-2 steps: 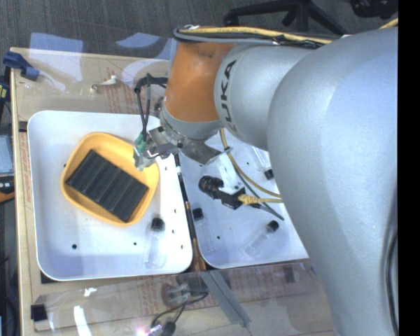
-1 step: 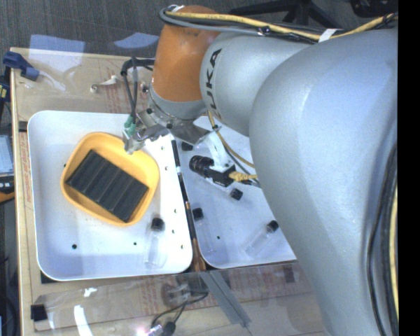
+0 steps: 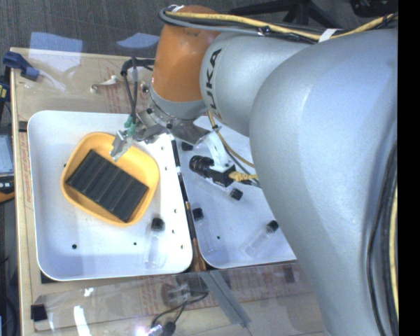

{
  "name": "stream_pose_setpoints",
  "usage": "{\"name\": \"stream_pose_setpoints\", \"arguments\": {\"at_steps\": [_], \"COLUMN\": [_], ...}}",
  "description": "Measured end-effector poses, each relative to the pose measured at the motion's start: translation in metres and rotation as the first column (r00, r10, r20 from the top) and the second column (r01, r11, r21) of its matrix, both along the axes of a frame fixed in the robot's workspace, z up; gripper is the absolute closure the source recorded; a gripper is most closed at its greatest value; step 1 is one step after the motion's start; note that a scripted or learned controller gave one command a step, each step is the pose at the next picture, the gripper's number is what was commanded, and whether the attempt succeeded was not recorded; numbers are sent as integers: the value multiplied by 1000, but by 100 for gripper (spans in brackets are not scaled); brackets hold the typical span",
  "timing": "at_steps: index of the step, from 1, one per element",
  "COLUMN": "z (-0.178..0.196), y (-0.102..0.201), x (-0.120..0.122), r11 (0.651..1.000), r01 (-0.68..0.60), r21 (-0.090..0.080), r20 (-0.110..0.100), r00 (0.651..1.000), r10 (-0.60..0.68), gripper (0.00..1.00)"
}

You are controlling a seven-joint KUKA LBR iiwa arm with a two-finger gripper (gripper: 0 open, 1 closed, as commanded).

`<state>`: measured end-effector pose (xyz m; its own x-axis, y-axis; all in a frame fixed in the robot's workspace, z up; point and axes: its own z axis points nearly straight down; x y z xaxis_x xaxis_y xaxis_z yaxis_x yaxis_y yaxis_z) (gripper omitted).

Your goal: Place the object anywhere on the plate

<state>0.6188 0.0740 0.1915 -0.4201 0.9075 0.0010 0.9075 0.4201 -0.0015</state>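
Whether the jaws are released or clenched cannot be told, since they point down and show as a small pale tip under the wrist; nothing is seen between them. They hang over the far right rim of the yellow plate (image 3: 75,187). Just below and left of them, the black ribbed slab (image 3: 106,184) lies flat on the plate, its upper edge close to the tip; whether they touch is unclear. The plate sits in the left bin (image 3: 49,247), which spreads around and beneath the jaws. Below and right of them, a small black piece (image 3: 156,223) rests on that bin's floor. Farther right, past the divide, the right bin (image 3: 231,254) holds three more small black pieces (image 3: 271,225). Directly above the jaws rises the arm's orange band (image 3: 182,54), with the bench (image 3: 77,82) beyond.
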Motion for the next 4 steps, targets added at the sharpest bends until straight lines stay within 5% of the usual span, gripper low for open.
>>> {"name": "stream_pose_setpoints", "arguments": {"at_steps": [1,2,3,4], "z": [0,10,0,10], "y": [-45,-45,-2,-3], "x": [2,3,-11,-10], "r11": [983,983,964,964], "r01": [-181,-183,-266,-267], "r21": [0,0,0,0], "r20": [-3,-3,-2,-2], "r00": [983,983,964,964], "r10": [181,183,266,267], "gripper": [0,100,100,100]}}
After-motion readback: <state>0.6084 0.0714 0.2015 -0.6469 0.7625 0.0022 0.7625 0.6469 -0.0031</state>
